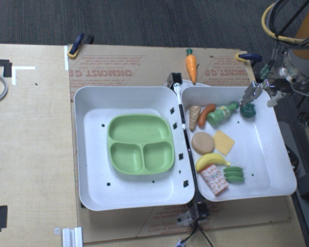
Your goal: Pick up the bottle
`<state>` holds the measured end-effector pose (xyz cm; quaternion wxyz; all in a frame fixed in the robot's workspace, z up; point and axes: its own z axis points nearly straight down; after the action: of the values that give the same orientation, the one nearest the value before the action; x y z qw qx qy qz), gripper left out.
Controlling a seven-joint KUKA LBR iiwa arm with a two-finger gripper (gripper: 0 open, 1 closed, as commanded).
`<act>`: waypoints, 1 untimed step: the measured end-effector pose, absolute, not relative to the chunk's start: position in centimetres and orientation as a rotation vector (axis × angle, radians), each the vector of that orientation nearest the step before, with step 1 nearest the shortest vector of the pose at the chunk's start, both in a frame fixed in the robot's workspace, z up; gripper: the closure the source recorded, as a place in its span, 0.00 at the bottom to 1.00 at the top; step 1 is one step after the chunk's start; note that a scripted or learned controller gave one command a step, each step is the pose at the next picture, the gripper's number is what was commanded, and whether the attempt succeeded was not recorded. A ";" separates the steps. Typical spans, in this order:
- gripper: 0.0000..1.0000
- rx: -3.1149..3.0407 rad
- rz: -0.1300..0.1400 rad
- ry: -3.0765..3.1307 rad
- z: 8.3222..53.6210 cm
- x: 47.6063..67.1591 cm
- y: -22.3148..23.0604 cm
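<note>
The green bottle [221, 114] lies on its side near the back of the right bin [270, 158], its neck pointing right. My gripper [251, 95] hangs over the bin's back right corner, just right of the bottle's neck and slightly above it. A small dark green round piece [247, 111] sits directly under the gripper, beside the bottle's neck. Nothing can be seen held in the gripper.
Left of the bottle lie a red sausage [206, 115] and a bread roll [194, 117]. In front of it are a round cookie [203, 142], a cheese slice [224, 142], a banana [211, 161], green beans [234, 174] and a small carton [215, 179]. The left bin holds a green divided plate [140, 144]. A carrot [190, 65] rests behind the bins.
</note>
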<state>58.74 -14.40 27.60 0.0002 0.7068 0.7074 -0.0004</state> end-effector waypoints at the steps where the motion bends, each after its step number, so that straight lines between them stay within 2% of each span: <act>1: 1.00 2.217 -0.002 2.223 28.6 58.8 -14.4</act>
<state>58.79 -14.42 28.55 0.0009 0.7061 0.7081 -0.0006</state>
